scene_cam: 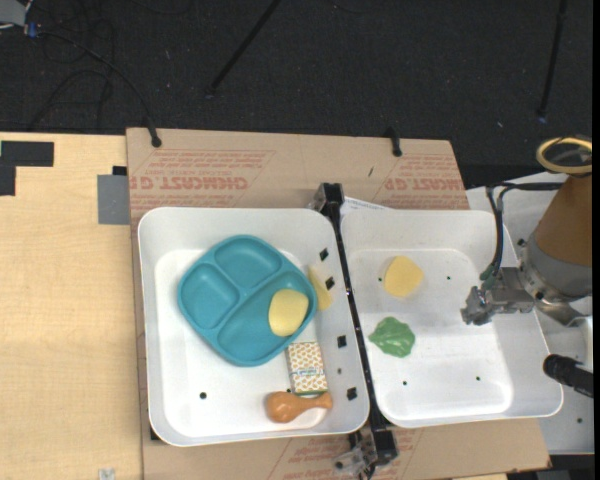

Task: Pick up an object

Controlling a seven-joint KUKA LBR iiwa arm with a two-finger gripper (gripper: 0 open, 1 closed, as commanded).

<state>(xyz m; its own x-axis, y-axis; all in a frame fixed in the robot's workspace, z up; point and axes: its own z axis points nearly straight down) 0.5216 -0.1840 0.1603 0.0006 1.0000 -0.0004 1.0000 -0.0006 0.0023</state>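
White bins [160, 268], end effector [477, 306] above right one.

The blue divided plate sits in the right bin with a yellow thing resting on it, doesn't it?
Not quite. The blue divided plate sits in the left bin, not the right one, as the camera view shows. The yellow thing does rest on it, at the plate's right side.

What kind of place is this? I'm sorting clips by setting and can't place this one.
Probably a robotics lab test bench, not a home. Two white bins on cardboard hold toy food and a blue divided plate, a grey arm's gripper reaches in, and cables trail over the dark floor behind.
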